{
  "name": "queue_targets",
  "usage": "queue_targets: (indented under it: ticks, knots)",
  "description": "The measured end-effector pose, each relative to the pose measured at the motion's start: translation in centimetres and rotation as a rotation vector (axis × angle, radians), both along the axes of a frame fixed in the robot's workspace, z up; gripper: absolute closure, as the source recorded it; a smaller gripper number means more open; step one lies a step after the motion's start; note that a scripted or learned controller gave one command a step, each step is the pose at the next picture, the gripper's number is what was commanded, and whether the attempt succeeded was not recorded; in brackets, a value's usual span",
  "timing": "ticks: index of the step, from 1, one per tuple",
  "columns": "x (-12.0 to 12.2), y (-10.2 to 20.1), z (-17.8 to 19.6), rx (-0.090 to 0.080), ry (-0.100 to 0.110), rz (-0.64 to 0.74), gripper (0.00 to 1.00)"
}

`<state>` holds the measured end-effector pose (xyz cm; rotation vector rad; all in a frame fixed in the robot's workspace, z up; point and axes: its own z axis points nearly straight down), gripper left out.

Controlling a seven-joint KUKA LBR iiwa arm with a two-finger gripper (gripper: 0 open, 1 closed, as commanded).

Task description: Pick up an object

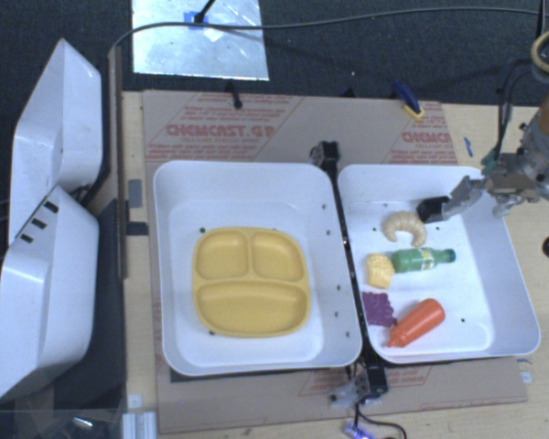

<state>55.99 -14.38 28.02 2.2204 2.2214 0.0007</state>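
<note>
The right bin (494, 337) holds several toy foods. A pale croissant (405, 226) lies near the middle, with a green bottle (422, 260) on its side just in front of it. A yellow corn cob (378, 270) touches the bottle's left end. Purple grapes (378, 308) and an orange carrot (417, 322) lie near the front wall. My gripper (505, 193) hangs over the bin's far right part, up and to the right of the croissant and apart from every item.
The left bin (178, 245) holds a yellow divided plate (251, 280). A black hinge strip (346, 254) runs between the two bins. White housings (50, 218) stand at the far left. A foil sheet (199, 26) lies beyond the bench.
</note>
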Motion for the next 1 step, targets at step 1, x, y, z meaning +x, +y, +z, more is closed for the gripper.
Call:
queue_targets:
  ticks: [1]
  knots:
    - [2.63, 0.83, 3.63, -0.001, -0.003, 0.002, 0.0]
